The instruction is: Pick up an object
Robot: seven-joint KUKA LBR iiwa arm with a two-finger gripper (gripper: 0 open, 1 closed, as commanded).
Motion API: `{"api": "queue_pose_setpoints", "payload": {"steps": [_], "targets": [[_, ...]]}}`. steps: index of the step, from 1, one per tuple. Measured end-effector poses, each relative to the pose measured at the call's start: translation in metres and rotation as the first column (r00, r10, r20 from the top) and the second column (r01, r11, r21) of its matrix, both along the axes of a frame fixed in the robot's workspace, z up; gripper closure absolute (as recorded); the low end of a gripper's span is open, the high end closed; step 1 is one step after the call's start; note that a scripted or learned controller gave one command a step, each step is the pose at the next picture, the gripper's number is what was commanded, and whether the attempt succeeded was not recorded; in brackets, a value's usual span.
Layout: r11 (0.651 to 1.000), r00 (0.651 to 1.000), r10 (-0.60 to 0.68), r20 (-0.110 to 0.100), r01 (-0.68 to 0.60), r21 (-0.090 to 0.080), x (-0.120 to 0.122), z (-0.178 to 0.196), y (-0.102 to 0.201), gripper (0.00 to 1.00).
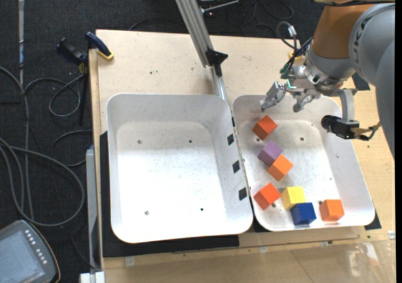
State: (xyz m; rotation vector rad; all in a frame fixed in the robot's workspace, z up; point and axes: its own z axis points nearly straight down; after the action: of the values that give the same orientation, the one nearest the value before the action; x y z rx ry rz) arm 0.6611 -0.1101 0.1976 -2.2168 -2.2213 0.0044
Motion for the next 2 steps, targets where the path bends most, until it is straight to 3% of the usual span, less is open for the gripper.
{"api": "queue_pose_setpoints", "payload": {"steps": [1,2], "targets": [[1.000,1.000,0.001,0.003,-0.001,-0.001,0.001,0.003,0.000,0.00],[1.000,1.000,0.001,0.000,-0.001,-0.001,0.000,-0.041,0.005,0.00]]}}
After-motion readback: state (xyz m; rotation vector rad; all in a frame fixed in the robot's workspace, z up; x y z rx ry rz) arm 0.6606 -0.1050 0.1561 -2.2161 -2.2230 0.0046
